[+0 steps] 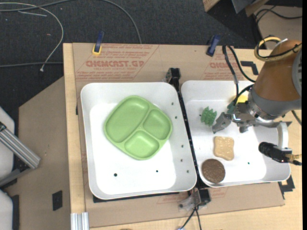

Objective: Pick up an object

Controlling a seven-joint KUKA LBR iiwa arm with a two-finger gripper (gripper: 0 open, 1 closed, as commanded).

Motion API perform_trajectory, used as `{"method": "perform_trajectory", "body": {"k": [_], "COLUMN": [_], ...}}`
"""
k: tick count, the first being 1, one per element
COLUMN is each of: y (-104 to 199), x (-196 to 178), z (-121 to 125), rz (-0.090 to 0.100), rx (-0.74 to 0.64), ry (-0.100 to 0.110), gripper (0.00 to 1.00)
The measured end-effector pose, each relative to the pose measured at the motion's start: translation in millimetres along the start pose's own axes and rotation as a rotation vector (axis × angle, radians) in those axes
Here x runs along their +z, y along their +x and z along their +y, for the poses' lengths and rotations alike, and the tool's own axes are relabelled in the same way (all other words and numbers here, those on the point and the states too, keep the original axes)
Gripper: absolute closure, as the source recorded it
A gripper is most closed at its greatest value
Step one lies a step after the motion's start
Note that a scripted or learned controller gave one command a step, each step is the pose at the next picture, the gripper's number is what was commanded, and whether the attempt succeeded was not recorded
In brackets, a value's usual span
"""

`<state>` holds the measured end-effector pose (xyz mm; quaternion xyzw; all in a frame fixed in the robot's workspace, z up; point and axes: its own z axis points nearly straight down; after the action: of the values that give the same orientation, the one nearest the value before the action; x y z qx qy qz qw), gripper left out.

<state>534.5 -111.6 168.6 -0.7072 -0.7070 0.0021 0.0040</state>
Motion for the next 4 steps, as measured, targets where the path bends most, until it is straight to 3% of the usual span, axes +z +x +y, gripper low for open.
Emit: {"method": "perform_trajectory", "body": {"k": [1,2,3,4], "y": [0,0,-2,-4], "x": [57,83,69,6], "z": [-7,-6,-4,2], "rz": [-0.001,-0.001,-0.005,-0.004], "rx": [0.0,0.0,0.001,-0.001], "ry": [-0.007,-0.008,-0.017,-0.016], "gripper": [0.0,0.0,1.0,1.0]}}
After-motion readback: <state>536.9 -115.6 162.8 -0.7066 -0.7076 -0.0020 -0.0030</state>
